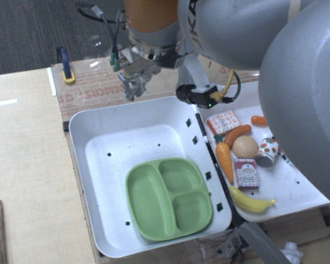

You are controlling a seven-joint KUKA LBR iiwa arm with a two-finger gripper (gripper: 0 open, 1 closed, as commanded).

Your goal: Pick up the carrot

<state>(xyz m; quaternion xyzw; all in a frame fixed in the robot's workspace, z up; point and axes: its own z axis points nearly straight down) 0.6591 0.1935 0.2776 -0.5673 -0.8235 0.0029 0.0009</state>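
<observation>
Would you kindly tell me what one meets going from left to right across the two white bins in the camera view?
Green three-compartment plastic plate → orange carrot with a green top → small red and white carton → small white printed cup lying on its side.

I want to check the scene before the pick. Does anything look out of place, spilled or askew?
Nothing looks spilled or damaged. The carrot lies along the left wall of the right bin, crowded by a sausage, an egg, a small carton and a banana. The green tray sits flat in the left bin.
</observation>
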